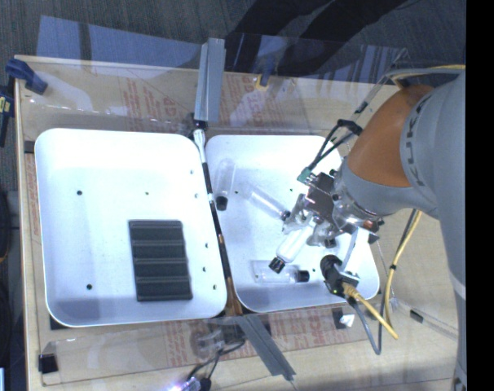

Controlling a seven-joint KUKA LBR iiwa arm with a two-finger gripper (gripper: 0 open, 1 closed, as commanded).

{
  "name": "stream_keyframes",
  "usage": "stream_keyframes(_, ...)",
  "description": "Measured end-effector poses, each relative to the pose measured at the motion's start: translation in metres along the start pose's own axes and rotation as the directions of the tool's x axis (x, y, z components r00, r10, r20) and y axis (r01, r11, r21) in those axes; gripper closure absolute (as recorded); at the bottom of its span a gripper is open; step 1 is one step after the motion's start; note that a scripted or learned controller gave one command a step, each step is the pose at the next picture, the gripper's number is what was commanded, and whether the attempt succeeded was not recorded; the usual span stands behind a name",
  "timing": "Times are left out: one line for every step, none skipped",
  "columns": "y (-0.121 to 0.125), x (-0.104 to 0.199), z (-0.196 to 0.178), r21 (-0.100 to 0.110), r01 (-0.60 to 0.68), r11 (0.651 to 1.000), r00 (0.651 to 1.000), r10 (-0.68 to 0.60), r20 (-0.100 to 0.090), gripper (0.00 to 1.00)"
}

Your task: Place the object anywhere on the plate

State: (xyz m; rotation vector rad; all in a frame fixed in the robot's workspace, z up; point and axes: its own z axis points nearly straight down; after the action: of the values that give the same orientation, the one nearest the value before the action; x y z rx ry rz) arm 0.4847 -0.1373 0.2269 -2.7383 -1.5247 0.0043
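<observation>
Camera view, looking down at a slant, shows a clear plastic bottle with a black cap lying tilted on the floor of the right bin, right at the tips of the fingers; its pale body runs up under the fingertips and its dark cap points down and away from them, toward the near wall. Whether the fingers actually close on the bottle or merely sit over it cannot be made out, because the wrist hardware hides the gap between them. A second clear item lies flat just below the bottle, a little beyond the fingers toward the near rim. Another transparent piece lies up and to the left of the fingers, near a small dark spot by the dividing wall. Well apart from the fingers, across that wall, the left bin holds a dark ribbed rectangular plate. Both bins sit on the wooden surface.
</observation>
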Motion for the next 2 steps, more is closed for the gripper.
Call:
stream_keyframes(-0.053, 0.071, 0.037, -0.004, 0.198, 0.980, 0.980, -0.198, 0.002, 1.00)
stream_keyframes(-0.086, 0.126, 0.037, -0.005, 0.156, 0.988, 0.988, -0.156, 0.003, 1.00)
